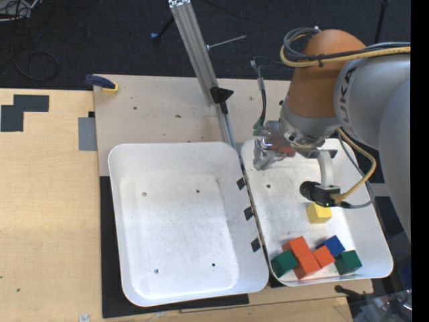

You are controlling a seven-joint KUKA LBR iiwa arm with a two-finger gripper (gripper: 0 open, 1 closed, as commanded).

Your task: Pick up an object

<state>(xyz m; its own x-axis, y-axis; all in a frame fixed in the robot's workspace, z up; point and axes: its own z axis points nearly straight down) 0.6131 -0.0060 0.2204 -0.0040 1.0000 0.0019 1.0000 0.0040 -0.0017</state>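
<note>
Objs all lie in the right bin (375, 263), its near end. Yellow block (320, 212) sits alone nr the bin's middle, apart from the rest. Cluster at the near rim: two orange blocks (301, 249) (324, 255) side by side w/ more orange just in front, a blue block (334, 245) touching them on the right, green block (284, 261) at the left end, another green block (348, 261) at the right end.
</note>
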